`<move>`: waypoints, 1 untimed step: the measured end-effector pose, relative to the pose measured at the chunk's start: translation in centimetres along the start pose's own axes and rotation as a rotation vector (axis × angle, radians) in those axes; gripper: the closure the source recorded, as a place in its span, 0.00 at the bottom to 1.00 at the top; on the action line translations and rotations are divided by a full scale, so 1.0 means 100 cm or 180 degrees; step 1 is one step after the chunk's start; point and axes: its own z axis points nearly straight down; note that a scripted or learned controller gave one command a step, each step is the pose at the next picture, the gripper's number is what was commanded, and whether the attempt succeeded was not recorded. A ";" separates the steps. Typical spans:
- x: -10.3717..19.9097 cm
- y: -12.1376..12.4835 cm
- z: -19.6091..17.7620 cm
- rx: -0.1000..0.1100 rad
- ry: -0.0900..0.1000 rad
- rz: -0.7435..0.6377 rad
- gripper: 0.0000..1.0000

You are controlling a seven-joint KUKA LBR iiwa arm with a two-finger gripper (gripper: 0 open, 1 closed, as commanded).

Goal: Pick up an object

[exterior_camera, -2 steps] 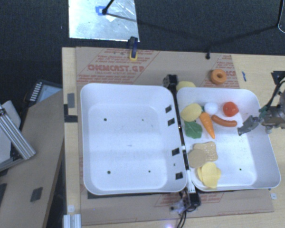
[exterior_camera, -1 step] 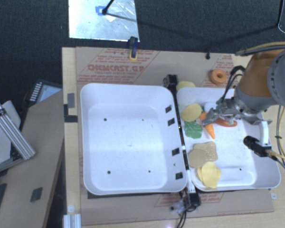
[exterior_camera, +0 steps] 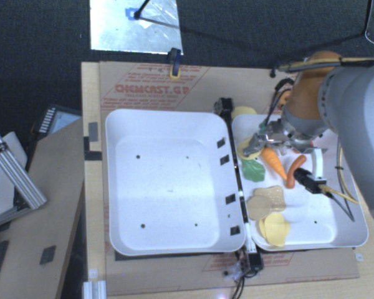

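The right bin (exterior_camera: 336, 229) holds several toy foods. An orange carrot (exterior_camera: 273, 161) lies near its middle, with a green piece (exterior_camera: 254, 170) to its left and an orange sausage-like piece (exterior_camera: 295, 169) to its right. A tan bread slice (exterior_camera: 265, 201) and a yellow round chip (exterior_camera: 275, 228) lie nearer the front. A pale yellow piece (exterior_camera: 243, 113) sits at the bin's back left corner. My gripper (exterior_camera: 260, 143) hangs low over the bin's back left part, just above the carrot's upper end and next to another yellow piece (exterior_camera: 245, 148).
The left white bin (exterior_camera: 168, 185) sits beside the right one, with black clips (exterior_camera: 232, 179) along the shared rims. The grey arm (exterior_camera: 355, 117) covers the right bin's back right. Cables (exterior_camera: 336, 195) trail over that bin. A cardboard sheet (exterior_camera: 149, 86) lies under both bins.
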 end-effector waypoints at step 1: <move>-0.002 0.000 -0.014 -0.0003 0.0005 0.0008 1.00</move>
